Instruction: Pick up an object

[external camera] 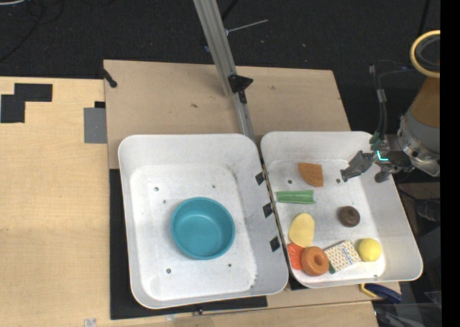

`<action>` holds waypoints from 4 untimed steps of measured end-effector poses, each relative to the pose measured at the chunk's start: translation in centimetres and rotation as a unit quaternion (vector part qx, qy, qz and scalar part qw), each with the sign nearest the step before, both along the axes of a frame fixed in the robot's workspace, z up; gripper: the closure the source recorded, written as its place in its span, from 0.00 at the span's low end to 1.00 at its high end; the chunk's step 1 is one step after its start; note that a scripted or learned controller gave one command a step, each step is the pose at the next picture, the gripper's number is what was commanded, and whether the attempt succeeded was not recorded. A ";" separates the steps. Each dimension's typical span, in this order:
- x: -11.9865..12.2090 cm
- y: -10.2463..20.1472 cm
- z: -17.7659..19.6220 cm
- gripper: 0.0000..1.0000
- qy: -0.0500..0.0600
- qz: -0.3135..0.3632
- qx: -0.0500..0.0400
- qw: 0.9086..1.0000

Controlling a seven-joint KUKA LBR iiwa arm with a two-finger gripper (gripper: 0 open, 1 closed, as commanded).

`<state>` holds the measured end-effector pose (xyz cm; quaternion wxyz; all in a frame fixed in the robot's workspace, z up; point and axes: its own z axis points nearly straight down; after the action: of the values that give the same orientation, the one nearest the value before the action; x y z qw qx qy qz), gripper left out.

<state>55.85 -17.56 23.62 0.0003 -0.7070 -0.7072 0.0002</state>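
Observation:
The right bin (397,207) holds several small objects: an orange-brown wedge (310,173), a green stick (295,196), a yellow lump (302,229), a dark brown disc (349,215), a yellow ball (369,249), an orange ring (314,260) and a patterned block (341,255). My gripper (367,169) hangs over the bin's upper right part, to the right of the wedge and above the brown disc. Its fingers are spread open, with nothing between them.
The left bin (144,167) holds a teal bowl (203,227). A slanted metal rail (219,38) runs from the top down to the gap between the bins. Black clips (267,208) sit along the shared bin edge. A red piece (294,254) lies beside the ring.

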 end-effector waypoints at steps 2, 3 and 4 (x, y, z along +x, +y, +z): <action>0.8 0.5 -5.1 0.00 0.002 0.000 0.000 1.000; 1.5 0.2 -9.9 0.00 0.002 0.000 0.000 1.000; 1.5 0.2 -14.5 0.00 0.000 0.000 0.000 1.000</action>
<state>57.38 -17.35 9.08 0.0001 -0.7070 -0.7072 -0.0001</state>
